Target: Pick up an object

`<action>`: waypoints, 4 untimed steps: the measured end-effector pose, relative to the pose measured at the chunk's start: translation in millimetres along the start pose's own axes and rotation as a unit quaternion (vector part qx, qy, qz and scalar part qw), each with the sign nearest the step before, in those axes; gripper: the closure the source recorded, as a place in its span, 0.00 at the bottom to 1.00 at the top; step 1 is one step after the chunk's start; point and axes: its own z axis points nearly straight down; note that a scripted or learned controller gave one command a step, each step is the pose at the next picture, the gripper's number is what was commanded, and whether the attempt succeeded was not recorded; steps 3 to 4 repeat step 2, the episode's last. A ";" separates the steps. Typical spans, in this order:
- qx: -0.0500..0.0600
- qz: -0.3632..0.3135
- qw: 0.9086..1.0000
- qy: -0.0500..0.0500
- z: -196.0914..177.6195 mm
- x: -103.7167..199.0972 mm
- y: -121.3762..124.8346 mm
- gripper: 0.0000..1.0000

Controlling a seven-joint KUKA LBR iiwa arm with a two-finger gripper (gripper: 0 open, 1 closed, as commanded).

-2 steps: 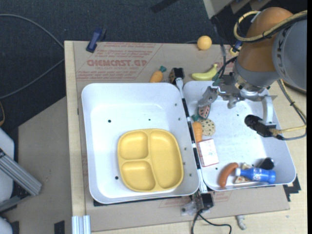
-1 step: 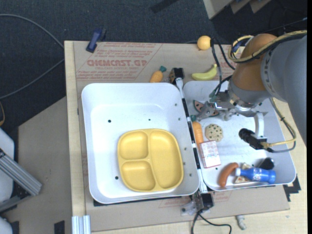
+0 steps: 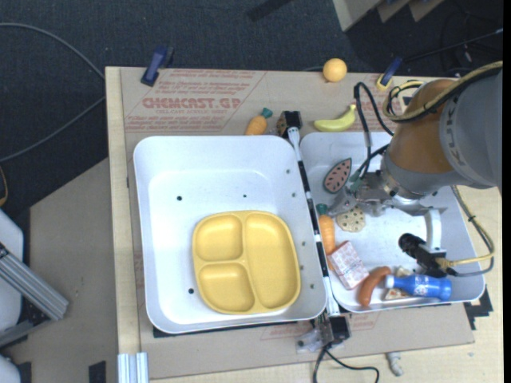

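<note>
1. The surface point(image 3: 200, 102) is a tan board with red lettering along its far strip, and it carries two shallow white bins side by side.
2. The left bin point(image 3: 160, 174) holds a yellow divided plate point(image 3: 245, 260) with three compartments, lying flat toward the near right part of the bin.
3. The right bin point(image 3: 471, 286) holds the small things for picking, and the arm point(image 3: 447, 134) reaches over its far half from the right, grey with an orange band above the wrist.
4. The jaws point(image 3: 363, 200) hang low over the middle of the right bin, just above a round speckled cookie point(image 3: 350, 219); I cannot tell whether they are released or clenched, since the wrist hides them.
5. A blue and white tube point(image 3: 419, 287) lies on its side at the near edge of the right bin, touching a sausage point(image 3: 372, 285) to its left.
6. A small red and white packet point(image 3: 346, 262) sits just left of the sausage, near the divider between the bins.
7. A carrot point(image 3: 326, 233) lies along that divider, just beyond the packet.
8. A watermelon slice point(image 3: 337, 175) rests in the far left part of the right bin, near the arm.
9. Outside the bins, on the far strip, lie a banana point(image 3: 335, 120), an orange ball point(image 3: 334, 69) and a small orange toy point(image 3: 257, 124).
</note>
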 end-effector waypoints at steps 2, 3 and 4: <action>-0.002 -0.002 1.000 0.000 -101.3 67.7 -3.9 1.00; -0.002 -0.002 1.000 0.000 -101.3 67.7 -3.9 1.00; -0.002 -0.002 1.000 0.000 -101.3 67.7 -3.9 1.00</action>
